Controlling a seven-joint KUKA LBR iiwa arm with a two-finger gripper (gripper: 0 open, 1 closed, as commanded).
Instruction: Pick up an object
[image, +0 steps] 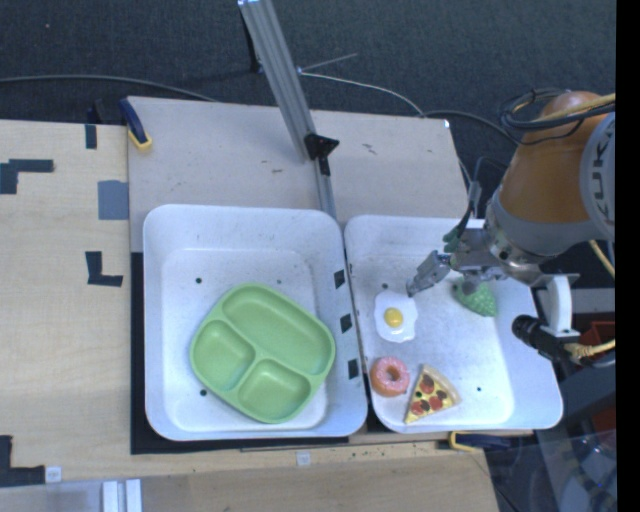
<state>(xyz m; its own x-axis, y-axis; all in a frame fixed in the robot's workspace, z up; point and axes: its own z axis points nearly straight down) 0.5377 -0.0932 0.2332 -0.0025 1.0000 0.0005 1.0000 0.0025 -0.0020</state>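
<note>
Camera view puts the gripper (428, 275), fingers parted and holding nothing, above the egg (395, 319) at right of center, so the pick is not yet made.

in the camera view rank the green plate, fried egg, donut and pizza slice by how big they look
1. green plate, by far the largest
2. pizza slice
3. fried egg and donut: they look about alike, so I would not rank them

Only legible text – dark letters "KU" on the arm (585, 190), grey casing at right edge, cut off by frame, rest of word unreadable – no other labels, nos. or signs legible
</note>
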